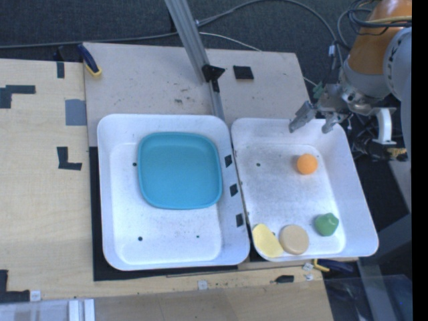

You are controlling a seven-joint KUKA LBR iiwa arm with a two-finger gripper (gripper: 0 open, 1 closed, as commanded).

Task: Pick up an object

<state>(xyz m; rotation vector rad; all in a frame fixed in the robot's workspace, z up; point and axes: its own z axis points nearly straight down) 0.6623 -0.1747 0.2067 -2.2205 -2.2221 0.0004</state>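
In the right bin [334, 192] lie an orange ball [307, 164], a green object [326, 224], a tan round object [293, 239] and a yellow object [265, 240]. The last three sit along the bin's near edge. My gripper [314, 120] hangs above the bin's far edge, up and a little right of the orange ball. Its two fingers are spread apart and hold nothing.
The left bin [114, 179] holds a square teal plate [179, 170]. A slanted metal pole [194, 39] rises from between the bins at the back. Cables lie on the dark floor beyond the bench and by the arm on the right.
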